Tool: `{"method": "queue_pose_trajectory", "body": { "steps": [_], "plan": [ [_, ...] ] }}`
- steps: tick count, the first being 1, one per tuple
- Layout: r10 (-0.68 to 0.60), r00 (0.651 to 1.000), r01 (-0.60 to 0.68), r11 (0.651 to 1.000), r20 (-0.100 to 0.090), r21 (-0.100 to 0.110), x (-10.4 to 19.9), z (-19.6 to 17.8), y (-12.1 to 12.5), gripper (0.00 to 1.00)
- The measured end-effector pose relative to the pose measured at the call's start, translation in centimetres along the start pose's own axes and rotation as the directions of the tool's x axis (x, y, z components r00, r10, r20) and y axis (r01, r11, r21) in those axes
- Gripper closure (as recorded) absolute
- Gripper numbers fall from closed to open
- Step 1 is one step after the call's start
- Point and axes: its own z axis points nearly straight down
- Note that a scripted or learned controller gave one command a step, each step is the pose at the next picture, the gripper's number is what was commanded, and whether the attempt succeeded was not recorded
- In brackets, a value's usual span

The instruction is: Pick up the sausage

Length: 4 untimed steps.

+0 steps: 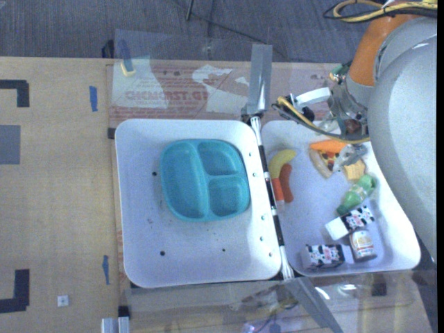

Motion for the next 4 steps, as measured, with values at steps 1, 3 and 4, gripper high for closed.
{"method": "queue_pose_trajectory", "body": {
  "steps": [1,3,4],
  "plan": [
    [-0.043,0.999,0.043,0.999,0.001,0.001,-5.3,9.2,-0.5,0.0],
    [-0.009,1.0,0.009,1.0,-0.003,0.0,-4.7,9.6,1.9,0.0],
    [0.002,1.0,-0.002,1.0,-0.006,-0.002,-3.4,9.6,7.0,0.0]
  ]
}}
